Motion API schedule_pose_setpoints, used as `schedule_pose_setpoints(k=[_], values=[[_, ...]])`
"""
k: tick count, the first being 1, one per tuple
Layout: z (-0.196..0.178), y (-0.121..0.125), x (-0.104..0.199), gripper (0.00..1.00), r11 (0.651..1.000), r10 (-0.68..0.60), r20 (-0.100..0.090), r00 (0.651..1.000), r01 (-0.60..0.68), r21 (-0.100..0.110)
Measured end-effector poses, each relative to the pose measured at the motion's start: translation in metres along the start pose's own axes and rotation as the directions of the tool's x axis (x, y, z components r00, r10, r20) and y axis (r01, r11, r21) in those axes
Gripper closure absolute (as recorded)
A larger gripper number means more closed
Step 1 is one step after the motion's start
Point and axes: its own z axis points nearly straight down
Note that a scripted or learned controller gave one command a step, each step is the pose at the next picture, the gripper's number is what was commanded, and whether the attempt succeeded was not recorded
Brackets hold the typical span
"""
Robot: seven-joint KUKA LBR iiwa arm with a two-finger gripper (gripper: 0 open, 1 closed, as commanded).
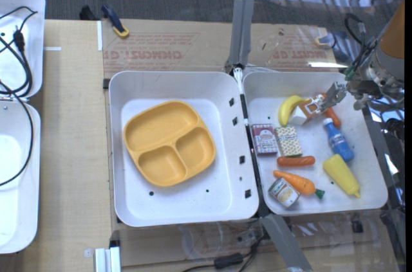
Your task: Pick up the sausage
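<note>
The sausage [296,161] is a short reddish-orange rod lying flat and crosswise in the middle of the right bin [380,197], just below two small boxes. My gripper [335,96] hangs over the back right part of that bin, well up and to the right of the sausage and apart from it. It hovers beside a small orange and white item [313,107]. Nothing shows in its grasp.
Around the sausage lie a banana [289,108], a dark red box [264,139], a pale box [289,141], a carrot [297,182], a tin can [283,193], a blue bottle [338,141] and a yellow bottle [342,175]. The left bin holds a yellow divided plate [168,142].
</note>
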Motion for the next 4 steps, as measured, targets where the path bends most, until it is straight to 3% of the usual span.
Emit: schedule_pose_setpoints(k=[1, 2, 3, 4], values=[[0.105, -0.048, 0.035, 0.00, 0.998, -0.057, 0.002, 0.998, 0.057, -0.008], [0.059, -0.023, 0.028, 0.00, 1.000, 0.030, 0.001, 1.000, -0.030, -0.002], [0.106, -0.077, 0.065, 0.00, 1.000, -0.017, 0.000, 1.000, 0.017, -0.005], [0.097, -0.076, 0.065, 1.00, 1.000, -0.015, -0.002, 1.000, 0.015, -0.006]])
